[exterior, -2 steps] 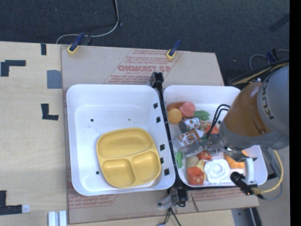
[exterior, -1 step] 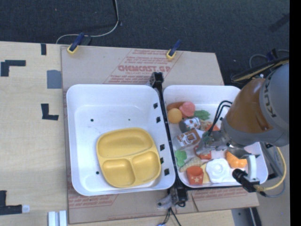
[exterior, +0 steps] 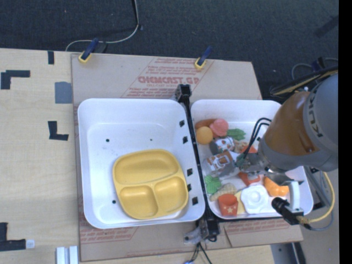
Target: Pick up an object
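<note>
In the overhead camera view, the pale wooden table (exterior: 33, 164) carries a brown cardboard sheet (exterior: 165, 78) on which two shallow white plastic bins sit side by side, touching along a black divider.

The left bin (exterior: 93, 120) holds a yellow plastic plate with three compartments (exterior: 149, 182), lying flat toward the bin's 5 o'clock corner.

The right bin (exterior: 242, 104) holds a crowd of small toy objects. At its 11 o'clock end lie a round orange ball (exterior: 204, 135) and, touching it, a red round piece (exterior: 219, 127), with a green leafy piece (exterior: 236, 133) just beside them. Near the middle lie small white-and-brown printed packets (exterior: 222, 159). Toward 7 o'clock sit a red cup-like piece (exterior: 228, 204) and, beside it, a white round lidded piece (exterior: 254, 197). An orange piece (exterior: 275, 188) lies near the bin's 4 o'clock side.

The grey arm with its orange band (exterior: 294, 128) enters from 3 o'clock and hangs over the right bin. Its tool (exterior: 246, 161) is down among the objects near the bin's centre, just beside the printed packets. Whether it is released or clenched cannot be told, as the wrist and clutter hide it.
</note>
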You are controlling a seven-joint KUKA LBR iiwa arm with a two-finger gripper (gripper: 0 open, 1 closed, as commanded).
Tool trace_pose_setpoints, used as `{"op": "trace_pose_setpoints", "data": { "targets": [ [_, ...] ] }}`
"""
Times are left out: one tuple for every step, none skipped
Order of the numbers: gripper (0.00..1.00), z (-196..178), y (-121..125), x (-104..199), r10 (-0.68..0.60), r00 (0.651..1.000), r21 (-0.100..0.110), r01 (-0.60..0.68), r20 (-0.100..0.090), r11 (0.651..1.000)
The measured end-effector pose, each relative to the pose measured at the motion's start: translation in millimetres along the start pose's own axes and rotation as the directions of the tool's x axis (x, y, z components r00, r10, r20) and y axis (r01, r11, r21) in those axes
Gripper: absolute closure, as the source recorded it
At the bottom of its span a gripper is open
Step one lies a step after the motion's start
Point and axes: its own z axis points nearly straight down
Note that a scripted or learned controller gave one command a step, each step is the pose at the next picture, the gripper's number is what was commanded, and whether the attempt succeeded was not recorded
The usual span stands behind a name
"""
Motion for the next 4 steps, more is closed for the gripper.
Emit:
{"op": "trace_pose_setpoints", "data": {
  "targets": [
    [1.0,-9,0,0,-0.001,1.0,0.002,0.001,0.0,1.0],
    [1.0,-82,47,76,-0.012,1.0,0.005,0.012,-0.009,1.0],
    [0.0,-78,44,71,-0.002,1.0,0.015,0.002,-0.007,1.0],
    [0.0,-70,146,35,-0.003,1.0,0.007,0.003,-0.003,1.0]
  ]
}}
